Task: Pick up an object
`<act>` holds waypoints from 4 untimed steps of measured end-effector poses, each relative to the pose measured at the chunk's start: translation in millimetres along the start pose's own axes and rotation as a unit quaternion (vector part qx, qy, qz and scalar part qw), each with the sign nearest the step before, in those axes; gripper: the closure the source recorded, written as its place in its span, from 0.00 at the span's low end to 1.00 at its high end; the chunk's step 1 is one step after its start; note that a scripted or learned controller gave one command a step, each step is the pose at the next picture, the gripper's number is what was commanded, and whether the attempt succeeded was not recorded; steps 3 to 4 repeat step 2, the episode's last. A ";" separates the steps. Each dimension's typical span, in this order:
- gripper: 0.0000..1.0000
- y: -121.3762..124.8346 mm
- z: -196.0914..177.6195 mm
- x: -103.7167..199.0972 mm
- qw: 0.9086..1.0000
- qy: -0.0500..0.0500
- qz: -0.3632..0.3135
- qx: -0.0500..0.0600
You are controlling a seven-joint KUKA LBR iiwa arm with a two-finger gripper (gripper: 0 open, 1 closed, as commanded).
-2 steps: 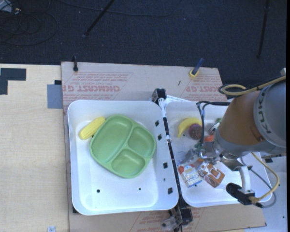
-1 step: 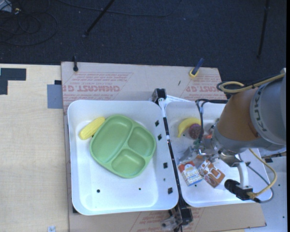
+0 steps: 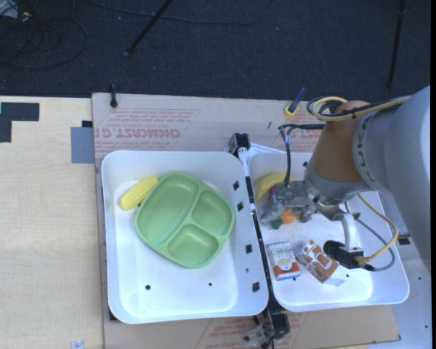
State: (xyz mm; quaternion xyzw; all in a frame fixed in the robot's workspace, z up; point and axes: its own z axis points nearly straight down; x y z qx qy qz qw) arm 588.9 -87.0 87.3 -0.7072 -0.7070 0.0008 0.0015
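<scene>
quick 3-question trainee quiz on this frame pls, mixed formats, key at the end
1. True or false: the green divided plate lies in the right bin.
2. Multiple choice: what lies against the plate's upper-left edge in the left bin? A) a yellow corn cob B) a red cup C) a blue spoon
3. Fill in: the arm's wrist hangs over the ____ bin, above a cluster of small items near the divider.

Key: 1 false, the plate is in the left bin. 2 A. 3 right; two small printed packets also lie in that bin's lower half.
</scene>
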 end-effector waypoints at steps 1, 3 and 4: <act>1.00 -0.4 -9.9 -0.8 1.000 0.001 0.001 0.002; 1.00 9.8 -100.7 49.9 1.000 0.000 -0.001 -0.001; 1.00 9.8 -100.7 49.9 1.000 0.000 -0.001 -0.001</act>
